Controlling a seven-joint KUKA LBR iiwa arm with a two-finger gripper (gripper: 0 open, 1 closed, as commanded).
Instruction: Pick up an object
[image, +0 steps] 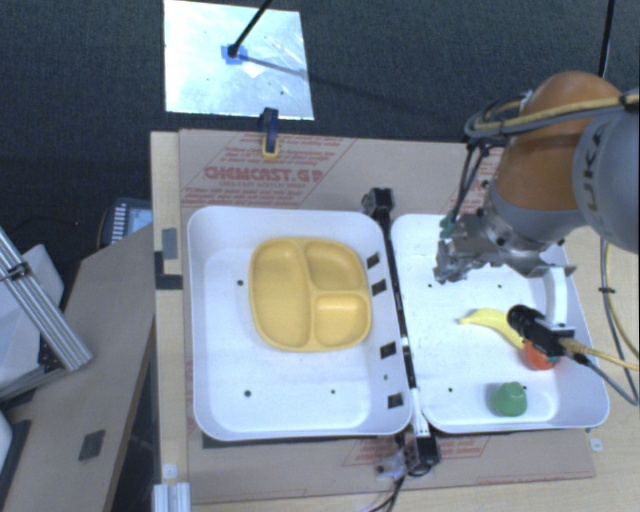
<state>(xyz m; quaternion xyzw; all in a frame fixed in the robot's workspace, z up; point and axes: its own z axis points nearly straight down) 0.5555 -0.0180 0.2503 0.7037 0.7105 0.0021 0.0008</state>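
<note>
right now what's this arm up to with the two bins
The KUKA arm reaches in from the right, and its gripper hangs over the back of the right bin, apart from the objects there. A banana, a green object and a small orange object lie nearer the front of that bin. A yellow divided plate sits in the left bin. Nothing looks picked up yet.

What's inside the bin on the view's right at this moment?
A yellow banana, a green object and an orange-red thing, partly covered so its shape is unclear. The gripper hangs over the far side of the bin, hiding the floor beneath it.
</note>
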